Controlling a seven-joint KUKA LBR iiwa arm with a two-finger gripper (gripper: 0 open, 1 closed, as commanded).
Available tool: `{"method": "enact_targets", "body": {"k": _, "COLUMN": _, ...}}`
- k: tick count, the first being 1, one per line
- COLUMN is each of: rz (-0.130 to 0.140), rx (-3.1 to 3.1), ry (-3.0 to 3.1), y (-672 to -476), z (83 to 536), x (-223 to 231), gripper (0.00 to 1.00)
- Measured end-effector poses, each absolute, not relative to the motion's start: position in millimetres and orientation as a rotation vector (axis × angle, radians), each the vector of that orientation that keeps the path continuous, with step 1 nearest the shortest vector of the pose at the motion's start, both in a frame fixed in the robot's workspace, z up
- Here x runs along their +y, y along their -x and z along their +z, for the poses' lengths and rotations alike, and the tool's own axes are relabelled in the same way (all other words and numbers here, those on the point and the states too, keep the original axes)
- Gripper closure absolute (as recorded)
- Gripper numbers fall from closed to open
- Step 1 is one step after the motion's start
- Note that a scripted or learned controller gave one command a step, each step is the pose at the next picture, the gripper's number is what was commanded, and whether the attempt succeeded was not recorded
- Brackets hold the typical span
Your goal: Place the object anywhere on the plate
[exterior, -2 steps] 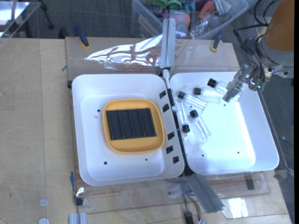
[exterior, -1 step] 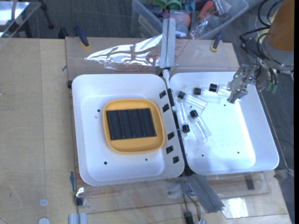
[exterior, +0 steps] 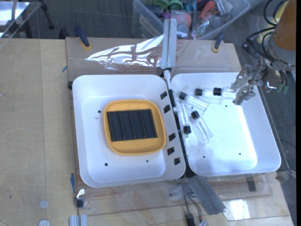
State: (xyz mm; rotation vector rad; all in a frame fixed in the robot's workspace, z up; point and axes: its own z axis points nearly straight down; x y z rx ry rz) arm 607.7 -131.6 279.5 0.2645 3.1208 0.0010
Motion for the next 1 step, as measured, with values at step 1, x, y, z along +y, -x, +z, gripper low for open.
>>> {"method": "enact_targets", "body": {"k": 1, "rz": 0.003, "rx": 3.134, "ry": 0.166, "y": -596.0, "z": 243.0, "x": -109.8, "gripper": 1.00}}
